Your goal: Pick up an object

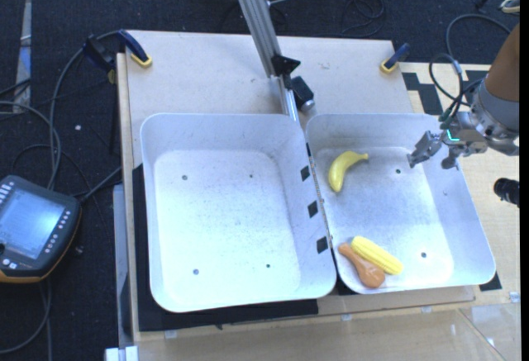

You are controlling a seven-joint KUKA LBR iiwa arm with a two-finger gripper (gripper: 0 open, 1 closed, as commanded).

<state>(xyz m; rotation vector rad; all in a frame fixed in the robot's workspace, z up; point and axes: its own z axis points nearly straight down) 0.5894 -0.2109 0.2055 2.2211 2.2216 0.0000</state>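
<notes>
A yellow banana (345,168) lies in the right bin (463,223), near its upper left. At that bin's front left, a yellow corn cob (378,254) rests across an orange carrot-like piece (364,268). My gripper (432,153) hangs over the right bin's upper right part, well to the right of the banana. Its fingers are spread and nothing sits between them.
The left bin (223,211) adjoins the right one along a shared divider with black clips (312,206). A slanted metal post (260,16) rises behind the bins. Yellow clamps (142,60) sit at the bench's back corners. A pendant (29,227) lies on the floor at left.
</notes>
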